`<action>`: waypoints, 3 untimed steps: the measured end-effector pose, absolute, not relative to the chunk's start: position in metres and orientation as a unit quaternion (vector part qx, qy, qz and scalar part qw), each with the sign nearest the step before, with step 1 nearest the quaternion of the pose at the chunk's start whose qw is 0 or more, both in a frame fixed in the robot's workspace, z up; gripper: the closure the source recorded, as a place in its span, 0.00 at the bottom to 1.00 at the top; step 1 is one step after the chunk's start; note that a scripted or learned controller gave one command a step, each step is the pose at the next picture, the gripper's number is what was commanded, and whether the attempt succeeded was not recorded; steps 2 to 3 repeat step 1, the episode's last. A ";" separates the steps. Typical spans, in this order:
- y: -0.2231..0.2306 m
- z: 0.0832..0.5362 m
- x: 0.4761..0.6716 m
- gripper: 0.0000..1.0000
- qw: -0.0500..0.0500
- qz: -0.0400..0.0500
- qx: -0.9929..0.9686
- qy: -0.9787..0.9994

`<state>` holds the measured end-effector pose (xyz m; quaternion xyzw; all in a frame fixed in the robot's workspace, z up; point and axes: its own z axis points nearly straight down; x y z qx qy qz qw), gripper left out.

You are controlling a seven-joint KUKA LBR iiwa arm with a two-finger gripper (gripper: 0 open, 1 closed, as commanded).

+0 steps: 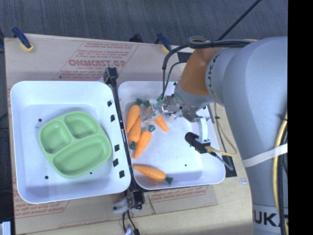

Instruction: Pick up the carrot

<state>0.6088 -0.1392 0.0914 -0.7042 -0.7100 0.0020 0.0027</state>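
Note:
Several orange carrots with green tops lie in the right white bin (210,173). Two carrots (133,117) lie close together along the bin's left wall, and a third (142,143) slants just below them. Another carrot (150,173) rests near the front wall. A short carrot (163,124) lies in the middle of the bin. My gripper (160,109) sits directly over that short carrot's upper end and touches or nearly touches it. The wrist hides the contact.
The left white bin (19,131) holds a green divided plate (75,143). The grey arm with its orange band (198,75) covers the right bin's back right part. A black cable fitting (195,143) hangs over the bin floor on the right.

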 end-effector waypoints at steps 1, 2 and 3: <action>-0.140 0.102 0.609 1.00 0.003 0.003 -0.703 -0.711; -0.140 0.102 0.609 1.00 0.003 0.003 -0.703 -0.711; -0.140 0.102 0.609 1.00 0.003 0.003 -0.703 -0.711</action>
